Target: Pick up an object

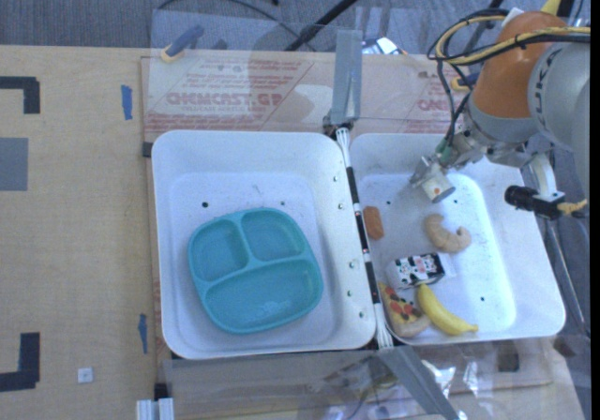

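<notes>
Grey arm with orange band comes in from the right, tool low over the back part of the right bin. A small whitish block sits right at the tool tip, touching or nearly so; too small and blurred to tell if it is gripped, so tool state: cannot tell

Rest of right bin: small orange-brown piece near the left wall, tan curved croissant-like item in the middle just in front of the block, black-and-white patterned item in front of that, yellow banana near the front edge, and a red-orange-tan item touching the banana's left side, in the front left corner

Left bin holds 1 teal divided plate with 3 compartments, lying flat, slightly rotated, toward the bin's front left

Both bins side by side on the wooden table, walls touching in the middle. Blue tape marks on the table left of the bins
</notes>
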Robot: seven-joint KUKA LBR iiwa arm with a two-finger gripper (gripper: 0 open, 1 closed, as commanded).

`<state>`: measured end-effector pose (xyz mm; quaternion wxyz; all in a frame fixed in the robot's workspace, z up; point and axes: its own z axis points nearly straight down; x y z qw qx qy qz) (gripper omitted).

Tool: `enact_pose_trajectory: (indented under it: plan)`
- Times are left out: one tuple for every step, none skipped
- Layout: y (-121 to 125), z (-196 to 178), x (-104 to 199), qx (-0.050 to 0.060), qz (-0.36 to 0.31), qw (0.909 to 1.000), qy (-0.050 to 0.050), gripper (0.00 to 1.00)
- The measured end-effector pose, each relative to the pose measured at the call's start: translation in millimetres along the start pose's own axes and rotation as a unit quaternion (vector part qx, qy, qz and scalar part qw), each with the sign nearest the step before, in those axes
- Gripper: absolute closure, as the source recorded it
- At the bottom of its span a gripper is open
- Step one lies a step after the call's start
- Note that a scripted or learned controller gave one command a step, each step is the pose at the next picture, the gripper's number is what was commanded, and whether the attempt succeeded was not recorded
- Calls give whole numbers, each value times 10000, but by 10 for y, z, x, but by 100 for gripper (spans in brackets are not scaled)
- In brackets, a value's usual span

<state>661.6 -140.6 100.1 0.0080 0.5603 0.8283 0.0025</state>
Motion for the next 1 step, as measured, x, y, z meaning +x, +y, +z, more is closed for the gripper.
enact_pose_trajectory:
  plan:
    - [78,-867,625,44,101,9999,39,100]
